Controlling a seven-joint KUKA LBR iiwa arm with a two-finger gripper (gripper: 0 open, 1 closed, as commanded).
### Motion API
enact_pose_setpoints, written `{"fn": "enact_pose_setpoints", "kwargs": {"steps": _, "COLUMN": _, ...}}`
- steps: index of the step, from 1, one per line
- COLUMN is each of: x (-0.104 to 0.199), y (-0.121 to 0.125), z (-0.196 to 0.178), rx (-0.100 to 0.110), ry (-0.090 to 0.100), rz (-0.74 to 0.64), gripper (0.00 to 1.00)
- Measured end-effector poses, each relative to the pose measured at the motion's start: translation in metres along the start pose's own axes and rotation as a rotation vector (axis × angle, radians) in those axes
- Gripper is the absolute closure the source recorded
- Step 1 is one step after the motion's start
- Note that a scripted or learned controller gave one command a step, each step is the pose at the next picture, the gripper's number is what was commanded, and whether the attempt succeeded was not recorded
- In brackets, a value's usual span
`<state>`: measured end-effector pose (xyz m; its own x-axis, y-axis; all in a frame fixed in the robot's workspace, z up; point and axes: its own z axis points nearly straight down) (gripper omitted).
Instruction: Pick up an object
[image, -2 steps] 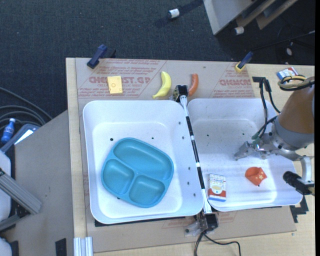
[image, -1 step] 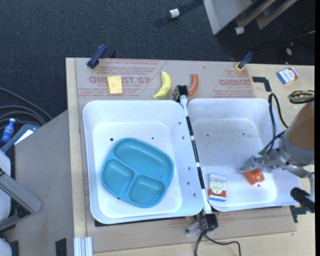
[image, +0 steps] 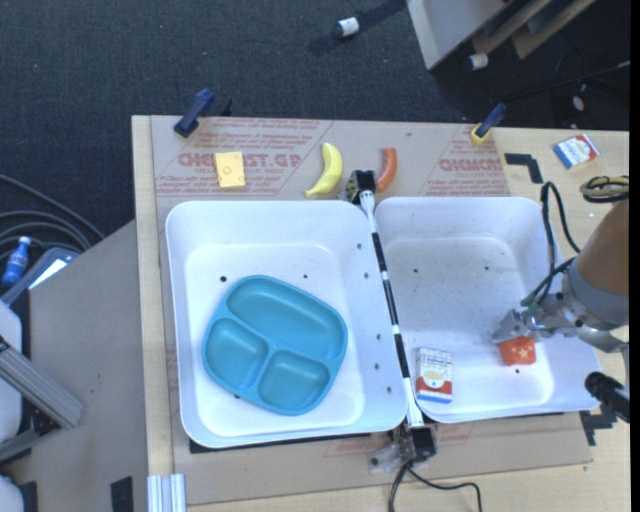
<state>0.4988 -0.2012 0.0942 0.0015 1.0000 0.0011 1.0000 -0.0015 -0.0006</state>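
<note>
A small red block with a yellow mark (image: 517, 351) lies on the floor of the right bin (image: 450, 250), near its front right. My gripper (image: 522, 327) comes in from the right and hangs low, directly over the block's far edge, touching it or nearly so. The arm's grey wrist (image: 600, 300) hides the bin's right wall. A small white, red and blue carton (image: 433, 375) lies flat at the right bin's front left corner, well apart from the gripper.
A blue divided plate (image: 276, 343) sits in the left bin (image: 200, 230). Behind the bins lie a yellow banana (image: 325, 170), an orange-red piece (image: 386, 168) and a yellow tag (image: 229, 170). A black cable (image: 552, 225) hangs over the right bin's far right corner.
</note>
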Motion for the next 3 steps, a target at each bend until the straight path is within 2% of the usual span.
{"fn": "enact_pose_setpoints", "kwargs": {"steps": 2, "x": 0.159, "y": -0.005, "z": -0.09, "rx": 0.0, "ry": 0.0, "rz": -0.003, "gripper": 1.0}}
{"fn": "enact_pose_setpoints", "kwargs": {"steps": 3, "x": 0.172, "y": -0.02, "z": -0.153, "rx": 0.0, "ry": -0.001, "rz": -0.002, "gripper": 1.0}}
